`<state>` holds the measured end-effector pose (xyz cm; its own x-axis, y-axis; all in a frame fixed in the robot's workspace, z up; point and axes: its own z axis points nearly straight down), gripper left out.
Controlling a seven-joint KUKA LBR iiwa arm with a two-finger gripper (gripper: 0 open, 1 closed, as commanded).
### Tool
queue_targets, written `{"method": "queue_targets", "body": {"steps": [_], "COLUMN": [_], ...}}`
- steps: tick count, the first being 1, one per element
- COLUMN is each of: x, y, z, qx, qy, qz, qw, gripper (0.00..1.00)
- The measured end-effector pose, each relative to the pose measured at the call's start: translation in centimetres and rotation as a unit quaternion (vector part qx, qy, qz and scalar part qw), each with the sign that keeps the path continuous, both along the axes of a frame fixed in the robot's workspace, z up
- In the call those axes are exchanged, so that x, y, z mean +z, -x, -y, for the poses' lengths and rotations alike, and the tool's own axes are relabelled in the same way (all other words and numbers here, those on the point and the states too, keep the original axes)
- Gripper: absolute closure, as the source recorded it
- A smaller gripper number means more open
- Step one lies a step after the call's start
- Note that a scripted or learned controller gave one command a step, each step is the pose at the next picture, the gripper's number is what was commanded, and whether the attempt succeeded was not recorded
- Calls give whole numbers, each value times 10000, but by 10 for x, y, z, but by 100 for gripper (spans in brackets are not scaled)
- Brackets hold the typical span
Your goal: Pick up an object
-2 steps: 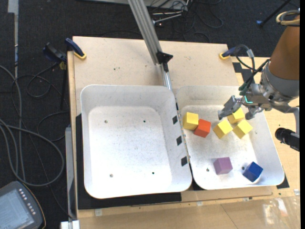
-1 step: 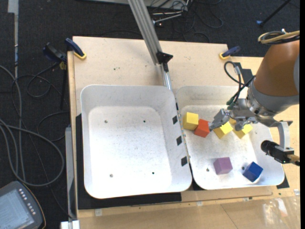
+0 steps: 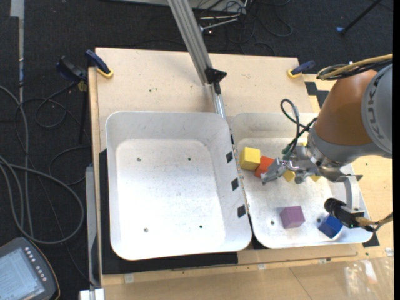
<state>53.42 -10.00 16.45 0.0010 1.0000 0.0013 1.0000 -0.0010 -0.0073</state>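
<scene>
The gripper (image 3: 279,171) is hanging low over the right bin (image 3: 259,127), reaching in from the right under the arm's (image 3: 353,120) orange band, and how it is set I cannot tell from where I am standing. Right at its tip an orange block (image 3: 265,164) is sitting, touching or nearly touching the metal, though I cannot see it held. Just to the left of that a yellow cube (image 3: 250,157) is lying against the orange one, close to the bin's left wall. A smaller yellow piece (image 3: 289,175) is peeking out beneath the wrist. Nearer the front of the bin a purple cube (image 3: 292,217) is resting flat, well apart from the tip, and a blue block (image 3: 330,227) is sitting by the front right corner. The left bin (image 3: 169,180) is lying alongside, its rim touching the right one. Both are resting on a pale wooden board (image 3: 156,74) held by blue and yellow clamps (image 3: 99,63) at the far corners. A slanted metal pole (image 3: 190,33) is crossing above the board, and cables (image 3: 37,111) are trailing over the dark carpet around it.
</scene>
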Motion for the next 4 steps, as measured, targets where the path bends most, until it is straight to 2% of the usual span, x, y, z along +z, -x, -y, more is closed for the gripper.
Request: {"method": "queue_targets", "body": {"steps": [1, 2, 4], "x": [-62, -48, 76], "y": [2, -1, -11], "z": [6, 7, 7], "qx": [-5, -4, 20], "qy": [2, 8, 17], "qz": [1, 42, 75], "qw": [10000, 10000, 10000], "gripper": [0, 100, 100]}}
